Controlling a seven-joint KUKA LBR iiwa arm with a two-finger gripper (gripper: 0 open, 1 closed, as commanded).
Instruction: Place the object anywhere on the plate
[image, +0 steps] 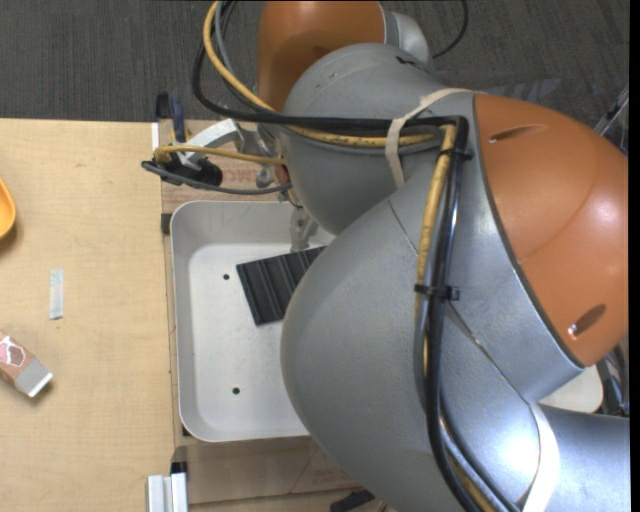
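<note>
A black ribbed flat piece (272, 284) lies in the white bin (205, 330), toward its upper middle. Its right end passes under the arm. The grey and orange arm (430, 300) covers the right half of the view and the right part of this bin. Whatever lies beneath the arm is hidden. At the far left edge, an orange curved piece (5, 212) rests on the wooden surface, cut off by the frame.
On the wooden board (90, 200) left of the bin lie a small grey strip (56, 294) and a pink and white block (24, 367). Yellow and black cables (240, 90) loop over the bin's far rim, beside a black clamp (185, 170).
</note>
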